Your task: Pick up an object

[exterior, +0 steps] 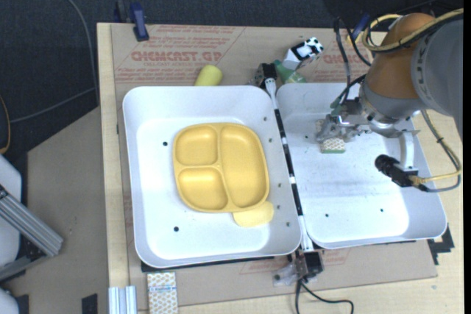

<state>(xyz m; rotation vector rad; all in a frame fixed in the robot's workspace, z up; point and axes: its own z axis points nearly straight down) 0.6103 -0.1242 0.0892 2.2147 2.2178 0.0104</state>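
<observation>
Green-checked pad [333, 145] in the right bin [353, 228] is sitting right at my claw [333, 130]; can't tell its state, and I'm risking just nudging it away.

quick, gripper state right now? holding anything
gripper: low in the right bin, right over a small pale green object; cannot tell whether it is open, shut or gripping it.

Red print "CHEMCAST GP" on brown board [176, 55] behind bins.
</observation>
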